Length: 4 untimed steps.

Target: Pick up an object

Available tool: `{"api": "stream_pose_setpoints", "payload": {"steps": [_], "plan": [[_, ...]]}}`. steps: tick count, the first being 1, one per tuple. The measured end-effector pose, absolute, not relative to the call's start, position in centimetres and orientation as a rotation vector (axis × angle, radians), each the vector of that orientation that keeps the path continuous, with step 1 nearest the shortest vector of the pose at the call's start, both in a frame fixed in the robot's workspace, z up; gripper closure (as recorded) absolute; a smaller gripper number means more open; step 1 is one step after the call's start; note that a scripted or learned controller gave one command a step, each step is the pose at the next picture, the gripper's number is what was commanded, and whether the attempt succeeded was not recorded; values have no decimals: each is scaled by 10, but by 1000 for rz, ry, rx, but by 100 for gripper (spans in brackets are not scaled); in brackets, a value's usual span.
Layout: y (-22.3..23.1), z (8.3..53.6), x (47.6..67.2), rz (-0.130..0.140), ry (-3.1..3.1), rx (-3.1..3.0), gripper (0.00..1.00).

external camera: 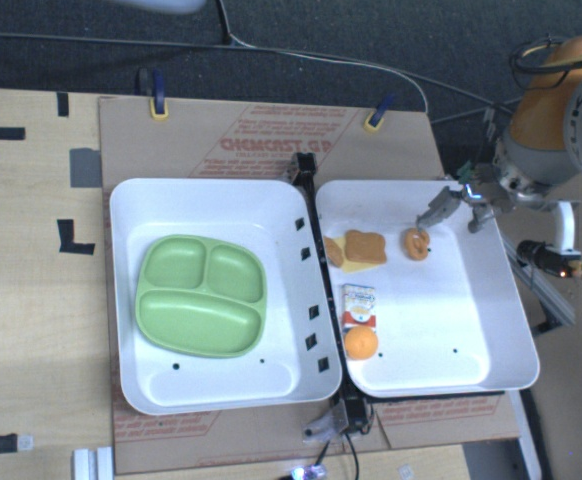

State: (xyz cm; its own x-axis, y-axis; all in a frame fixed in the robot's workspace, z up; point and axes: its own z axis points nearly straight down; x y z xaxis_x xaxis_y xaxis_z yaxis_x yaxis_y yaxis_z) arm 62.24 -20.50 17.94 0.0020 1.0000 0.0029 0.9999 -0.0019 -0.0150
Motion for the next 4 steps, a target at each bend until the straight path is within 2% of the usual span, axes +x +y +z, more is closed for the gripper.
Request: {"api": "stream_pose_setpoints", "payload": {"steps": [1, 3, 4], "plan": [[-205, 187, 626, 2, -2222, -2219, 0], [-199, 89, 624, 7, -2221, -2217, 0], [-199, 103, 626, 4, -2225, -2217, 100]]}}
